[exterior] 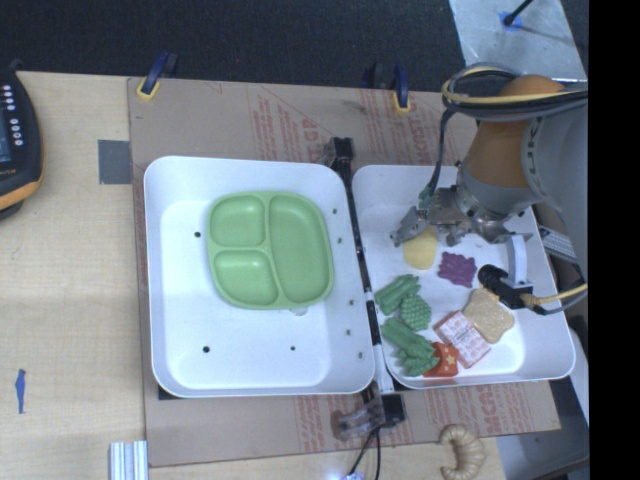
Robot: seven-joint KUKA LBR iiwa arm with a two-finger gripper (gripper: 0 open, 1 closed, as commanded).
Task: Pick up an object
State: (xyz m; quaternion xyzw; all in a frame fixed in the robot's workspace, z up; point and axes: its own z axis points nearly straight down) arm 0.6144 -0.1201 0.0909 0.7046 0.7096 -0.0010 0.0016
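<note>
Claw (428, 232) of the grey-and-orange arm (505, 153) hangs low over the upper part of the right-hand bin (545, 343), right of centre in the frame. From this angle it cannot be told whether it is open or closed, nor whether it has hold of anything. Just below it lies a pale yellow piece (421, 253), rounded and smooth; its upper edge meets the claw, and it is unclear whether the two touch. The arm's bulk hides the bin's upper right corner. Just to the lower right of the yellow piece sits a small purple lump (457, 268), too blurred to name. Lower in the same bin, crowded together, are a slice of toast (488, 316), a red-and-white packet (463, 336), a red item (442, 362) and several green leafy pieces (405, 313). The left-hand bin (180, 343) carries a green divided plate (270, 249). At the far left edge, a dark handheld controller (15, 138) on the counter (70, 298) is cut off by the frame. A tan curled object (463, 450) lies at the bottom edge, outside the bins.
</note>
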